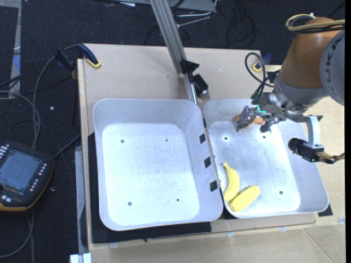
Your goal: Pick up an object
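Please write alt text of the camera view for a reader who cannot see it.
A grey-and-orange robot arm's gripper hangs over the back of the right white bin, which holds a banana and a yellow oval object near its front-left corner. The left bin sits beside it.

Arm [318, 53] cut off at 3 o'clock edge. Gripper [253, 119] fingertips too small and dark to read; small orange thing [245, 117] there unidentifiable. Handheld pendant [19, 174] clipped at 9 o'clock edge.

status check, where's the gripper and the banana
Gripper over right bin, far end. Banana and yellow piece at near-left corner, untouched. Nothing between them.
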`<act>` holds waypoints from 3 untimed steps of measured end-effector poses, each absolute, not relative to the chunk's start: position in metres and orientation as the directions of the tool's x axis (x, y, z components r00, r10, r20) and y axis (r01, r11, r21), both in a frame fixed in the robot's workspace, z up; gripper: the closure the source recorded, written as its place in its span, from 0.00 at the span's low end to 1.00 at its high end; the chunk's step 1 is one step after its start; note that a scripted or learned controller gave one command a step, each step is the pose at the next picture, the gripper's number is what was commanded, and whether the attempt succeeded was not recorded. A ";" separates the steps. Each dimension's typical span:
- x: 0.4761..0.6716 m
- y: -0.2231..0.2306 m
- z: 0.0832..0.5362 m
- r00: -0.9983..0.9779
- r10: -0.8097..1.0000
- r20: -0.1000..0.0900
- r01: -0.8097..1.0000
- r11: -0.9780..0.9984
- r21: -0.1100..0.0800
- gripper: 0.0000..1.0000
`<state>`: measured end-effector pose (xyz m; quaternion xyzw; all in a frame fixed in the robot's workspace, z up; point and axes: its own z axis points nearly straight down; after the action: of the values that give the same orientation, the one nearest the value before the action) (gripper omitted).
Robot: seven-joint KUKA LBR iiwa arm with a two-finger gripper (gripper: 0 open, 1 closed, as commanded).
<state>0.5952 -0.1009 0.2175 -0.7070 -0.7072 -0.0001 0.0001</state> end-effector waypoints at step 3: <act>0.590 -0.116 0.117 0.000 1.000 0.000 1.000 0.000 -0.004 0.00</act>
<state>0.5903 -0.1158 0.1173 -0.7073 -0.7069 0.0014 0.0016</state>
